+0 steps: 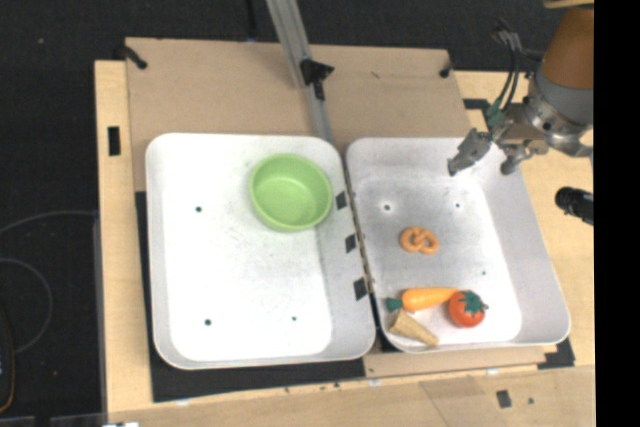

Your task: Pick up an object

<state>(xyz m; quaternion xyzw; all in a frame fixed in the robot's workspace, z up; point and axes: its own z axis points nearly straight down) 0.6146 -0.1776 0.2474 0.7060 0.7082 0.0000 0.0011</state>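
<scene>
Camera view: green bowl in bin

- arm: its upper part runs out past the right side.
- pole: cut off by the top edge.
- orange twist in the right bin: too small to tell what it is.
- pale wedge just beside the carrot: too blurred to name.
</scene>
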